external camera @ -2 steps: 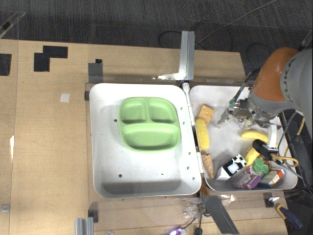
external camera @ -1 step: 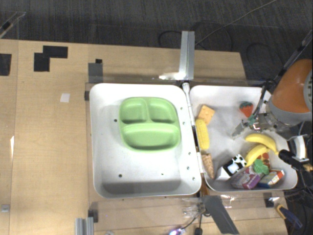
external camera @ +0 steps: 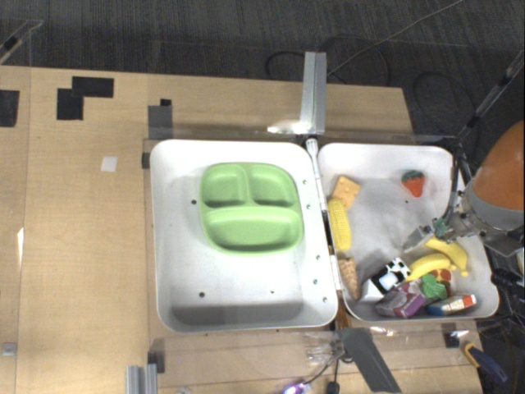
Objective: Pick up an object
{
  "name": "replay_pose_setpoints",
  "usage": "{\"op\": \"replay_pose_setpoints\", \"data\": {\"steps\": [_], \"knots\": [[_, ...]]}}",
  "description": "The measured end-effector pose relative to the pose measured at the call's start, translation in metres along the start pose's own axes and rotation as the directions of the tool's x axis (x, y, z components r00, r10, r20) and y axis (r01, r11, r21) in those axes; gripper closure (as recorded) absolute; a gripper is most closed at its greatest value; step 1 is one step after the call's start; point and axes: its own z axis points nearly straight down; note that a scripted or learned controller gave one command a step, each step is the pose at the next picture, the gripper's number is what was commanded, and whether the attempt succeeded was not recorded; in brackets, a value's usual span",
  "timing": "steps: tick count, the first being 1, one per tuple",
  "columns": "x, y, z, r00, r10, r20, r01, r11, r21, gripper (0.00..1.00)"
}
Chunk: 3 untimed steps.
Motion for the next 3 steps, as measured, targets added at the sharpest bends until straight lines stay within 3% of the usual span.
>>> {"op": "replay_pose_setpoints", "data": {"steps": [1,2,3], "knots": [[-0.003,0.013,-0.117,1.000,-0.019,-0.003,0.019,1.000,0.004,0.00],[-0.027,0.098,-0.015,0.983,-0.182,-0.005,0.182,0.983,0.004,0.00],[-0.027,0.101,-0.030,0.983,-0.183,0.002,0.183,0.983,-0.005,1.00]]}}
